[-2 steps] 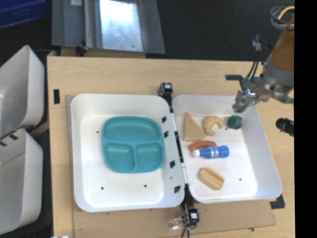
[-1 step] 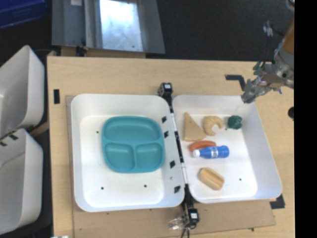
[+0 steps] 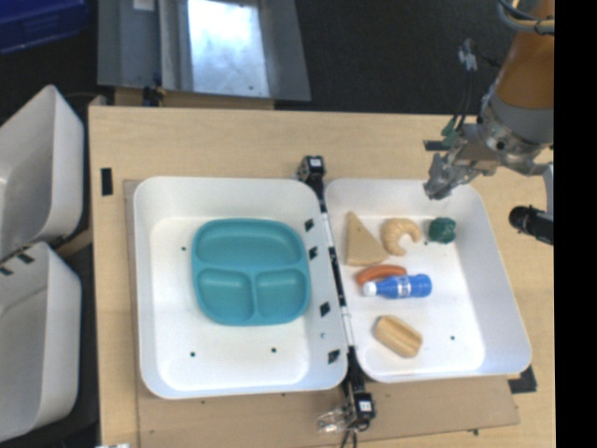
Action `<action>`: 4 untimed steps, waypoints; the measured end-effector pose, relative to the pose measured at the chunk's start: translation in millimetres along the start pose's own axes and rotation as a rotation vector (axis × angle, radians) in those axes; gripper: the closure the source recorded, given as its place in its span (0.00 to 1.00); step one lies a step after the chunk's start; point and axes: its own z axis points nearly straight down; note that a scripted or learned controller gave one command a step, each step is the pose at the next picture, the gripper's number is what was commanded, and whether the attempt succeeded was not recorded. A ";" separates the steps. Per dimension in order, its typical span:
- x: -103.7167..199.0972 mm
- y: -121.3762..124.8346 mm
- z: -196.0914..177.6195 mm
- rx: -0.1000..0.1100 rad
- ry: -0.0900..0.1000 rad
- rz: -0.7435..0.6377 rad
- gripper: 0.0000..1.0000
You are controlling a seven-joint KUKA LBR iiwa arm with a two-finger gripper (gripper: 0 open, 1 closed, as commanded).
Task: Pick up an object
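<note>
My end effector (image 3: 440, 188) hangs over the far edge of the right bin (image 3: 471, 348), holding nothing that I can see.

From the overhead camera, the green ball (image 3: 441, 231) lies just below my end effector, toward the near edge, apart from it. The croissant (image 3: 401, 234) sits beside the ball on its left, then the tan wedge (image 3: 363, 241). The red sausage (image 3: 381, 273) and blue bottle (image 3: 399, 287) lie mid-bin; the bread roll (image 3: 398, 335) is nearest the tabletop's front edge. The left bin (image 3: 163, 362) carries a teal tray (image 3: 250, 271). I cannot tell how wide my end effector stands.
</note>
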 end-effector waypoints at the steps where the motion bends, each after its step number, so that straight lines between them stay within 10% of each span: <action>1: 47.7 -13.4 2.3 0.001 0.000 0.001 1.00; 4: 202.5 -28.6 53.3 0.002 0.000 0.000 1.00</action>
